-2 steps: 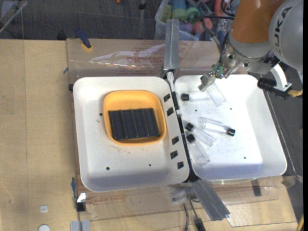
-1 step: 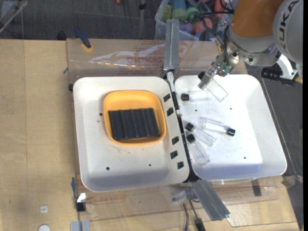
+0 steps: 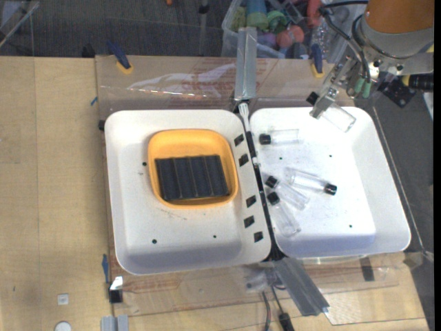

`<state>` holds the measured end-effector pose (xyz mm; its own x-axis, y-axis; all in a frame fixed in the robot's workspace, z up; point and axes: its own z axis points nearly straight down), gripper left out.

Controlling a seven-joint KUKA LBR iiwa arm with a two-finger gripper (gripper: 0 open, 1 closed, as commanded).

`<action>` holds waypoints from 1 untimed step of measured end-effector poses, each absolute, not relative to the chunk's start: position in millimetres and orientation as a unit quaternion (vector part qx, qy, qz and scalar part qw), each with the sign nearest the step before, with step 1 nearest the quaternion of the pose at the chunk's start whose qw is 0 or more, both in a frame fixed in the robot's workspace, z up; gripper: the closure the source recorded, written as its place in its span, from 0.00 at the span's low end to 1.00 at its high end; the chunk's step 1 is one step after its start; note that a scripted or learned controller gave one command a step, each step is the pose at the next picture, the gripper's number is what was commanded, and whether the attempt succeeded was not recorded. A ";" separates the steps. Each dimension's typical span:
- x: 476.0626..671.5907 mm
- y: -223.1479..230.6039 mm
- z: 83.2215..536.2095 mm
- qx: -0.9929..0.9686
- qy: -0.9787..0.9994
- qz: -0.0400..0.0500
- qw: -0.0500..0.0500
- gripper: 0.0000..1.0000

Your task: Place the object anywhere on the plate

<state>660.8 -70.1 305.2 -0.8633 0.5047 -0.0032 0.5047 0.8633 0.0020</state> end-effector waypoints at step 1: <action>661.6 -90.4 347.0 0.106 0.994 0.001 0.003 1.00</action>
<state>661.6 -90.4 347.0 -0.9773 0.2117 -0.0051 0.2117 0.9773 0.0023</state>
